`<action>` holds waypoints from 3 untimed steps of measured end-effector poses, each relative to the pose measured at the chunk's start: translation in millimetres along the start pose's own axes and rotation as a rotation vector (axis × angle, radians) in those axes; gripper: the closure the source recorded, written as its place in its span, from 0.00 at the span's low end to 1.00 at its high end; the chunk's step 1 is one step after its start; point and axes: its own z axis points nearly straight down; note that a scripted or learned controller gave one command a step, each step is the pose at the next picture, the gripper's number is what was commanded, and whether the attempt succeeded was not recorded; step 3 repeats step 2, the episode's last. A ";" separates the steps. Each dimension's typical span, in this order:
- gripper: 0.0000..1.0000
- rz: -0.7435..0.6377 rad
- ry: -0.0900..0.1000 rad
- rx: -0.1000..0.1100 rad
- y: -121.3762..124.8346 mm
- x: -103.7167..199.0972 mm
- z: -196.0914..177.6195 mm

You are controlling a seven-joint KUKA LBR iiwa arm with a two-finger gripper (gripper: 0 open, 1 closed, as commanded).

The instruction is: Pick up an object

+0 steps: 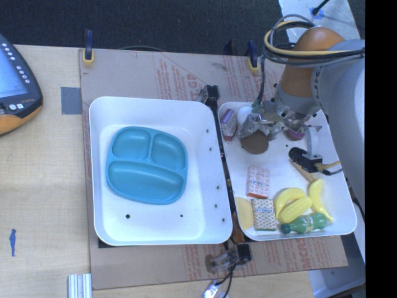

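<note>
My gripper [263, 126] is down in the far part of the right bin [340, 185]. It sits just above and behind a brown round object [254, 143], and I cannot tell whether it touches it. A small purple-and-white packet [229, 123] and a white item [244, 112] lie just left of the gripper, near the bin's far left corner. The grey arm with its orange band [313, 42] reaches in from the upper right.
The near half of the right bin holds two printed sachets [258, 182] [263, 215], a yellow slice [244, 213], yellow bananas [291, 203], and a green bottle [303, 225]. The left bin [99, 166] holds a blue divided plate [147, 164]. A tablet-like device [15, 79] lies at the far left.
</note>
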 end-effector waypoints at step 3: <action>1.00 0.003 0.001 -0.009 -115.1 108.7 -98.2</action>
